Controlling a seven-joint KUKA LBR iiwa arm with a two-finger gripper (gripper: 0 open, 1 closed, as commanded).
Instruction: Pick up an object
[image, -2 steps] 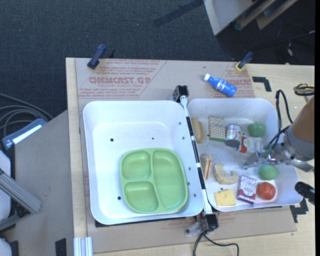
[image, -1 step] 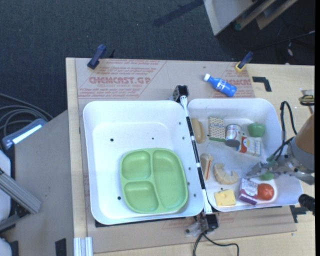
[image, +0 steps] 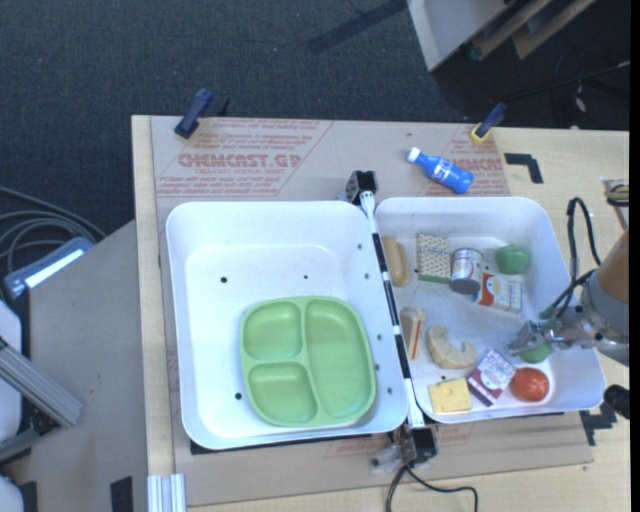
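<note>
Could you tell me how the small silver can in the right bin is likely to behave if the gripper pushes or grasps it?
The silver can looks rigid and smooth, so it may slip in a loose grasp. It seems to lie tilted against the packet, so a push could well roll it. It is small, so probably light.

Grey arm reaching in from right, pincer lowered, pointing left

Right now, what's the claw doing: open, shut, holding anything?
Claw: low in the right bin, right at a small green object; open or shut cannot be told, and no grasp is visible.
</note>
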